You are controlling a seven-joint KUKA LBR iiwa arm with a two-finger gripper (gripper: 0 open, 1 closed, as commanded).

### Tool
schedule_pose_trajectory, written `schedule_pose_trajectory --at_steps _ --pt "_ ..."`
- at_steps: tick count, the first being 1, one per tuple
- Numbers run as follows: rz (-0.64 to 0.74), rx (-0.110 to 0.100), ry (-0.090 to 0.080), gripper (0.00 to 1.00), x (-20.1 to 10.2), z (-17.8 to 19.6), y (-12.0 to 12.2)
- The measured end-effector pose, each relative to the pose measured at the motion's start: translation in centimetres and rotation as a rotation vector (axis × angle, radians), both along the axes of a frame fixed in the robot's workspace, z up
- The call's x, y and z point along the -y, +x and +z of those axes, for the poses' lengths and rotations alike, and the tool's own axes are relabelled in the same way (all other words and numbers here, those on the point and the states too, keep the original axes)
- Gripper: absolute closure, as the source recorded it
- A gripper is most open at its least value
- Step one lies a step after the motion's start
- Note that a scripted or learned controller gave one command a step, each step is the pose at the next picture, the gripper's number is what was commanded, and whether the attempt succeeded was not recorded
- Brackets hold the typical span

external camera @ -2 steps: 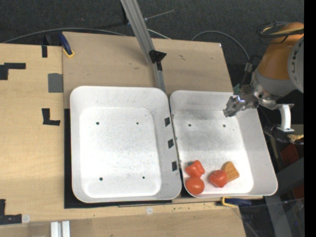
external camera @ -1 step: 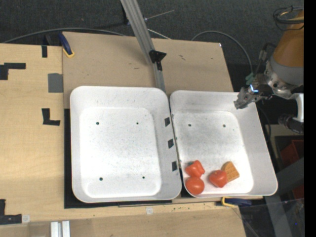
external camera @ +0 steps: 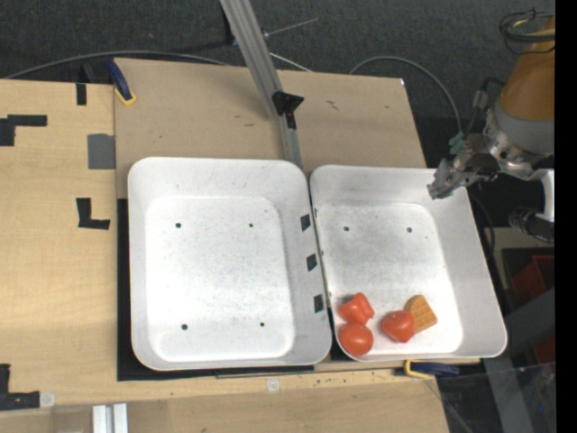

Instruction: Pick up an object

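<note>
gripper (external camera: pixel 444 184): right bin's (external camera: pixel 379 242) far-right rim, grip state unclear | red objects (external camera: pixel 357 309): near edge, well apart

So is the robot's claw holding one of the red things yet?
Gripper: over the right bin's top right corner, far from the red pieces. Open or closed: cannot be told.

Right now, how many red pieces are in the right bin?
3, all clustered in the right bin's near corner: one by the left wall, one just below it at the front rim, one touching the tan piece.
</note>
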State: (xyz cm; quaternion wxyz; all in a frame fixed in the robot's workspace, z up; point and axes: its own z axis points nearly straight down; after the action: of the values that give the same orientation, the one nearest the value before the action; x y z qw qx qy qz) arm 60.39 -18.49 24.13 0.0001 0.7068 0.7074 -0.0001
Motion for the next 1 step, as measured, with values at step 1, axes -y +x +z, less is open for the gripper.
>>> schedule_pose_trajectory --at_steps 1 --pt "0.005 -0.002 0.002 1.00 -6.08 -0.11 -1.01"
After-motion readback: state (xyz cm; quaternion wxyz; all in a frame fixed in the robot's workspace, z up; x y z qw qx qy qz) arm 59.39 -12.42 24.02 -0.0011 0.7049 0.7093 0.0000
